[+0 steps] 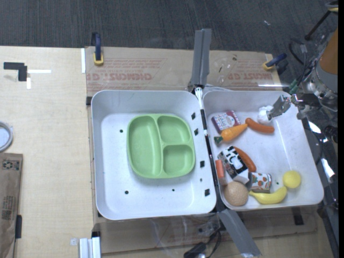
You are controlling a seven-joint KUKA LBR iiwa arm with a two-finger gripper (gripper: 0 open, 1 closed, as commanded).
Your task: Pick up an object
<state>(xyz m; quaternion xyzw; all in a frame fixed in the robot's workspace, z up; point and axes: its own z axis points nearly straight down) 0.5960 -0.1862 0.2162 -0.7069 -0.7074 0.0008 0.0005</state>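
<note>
The things to pick from lie in the right bin (301,144): a hot dog (260,126) near the far wall, a carrot (233,133) just left of it lying partly against a small purple packet (225,120), a black and white carton (233,162) with a second sausage (246,158) beside it in the middle, and along the near wall a brown egg-shaped thing (235,193), a small printed can (260,182), a banana (269,196) and a lemon (292,179). The left bin (107,155) holds a green divided plate (160,145), lying flat near its centre. Both bins sit side by side on a pale wooden bench (43,117), with a strip of cardboard (140,69) clamped along the far edge by yellow clips and dark carpet (134,9) beyond; a roll of tape (4,137) and a brown paper bag (9,187) lie at the bench's left edge. The arm reaches in from the right, and its gripper (278,107) hangs over the far right corner of the right bin, just beside a small white object (264,113) and the hot dog's end; whether its fingers are apart or closed cannot be told, and nothing shows between them
</note>
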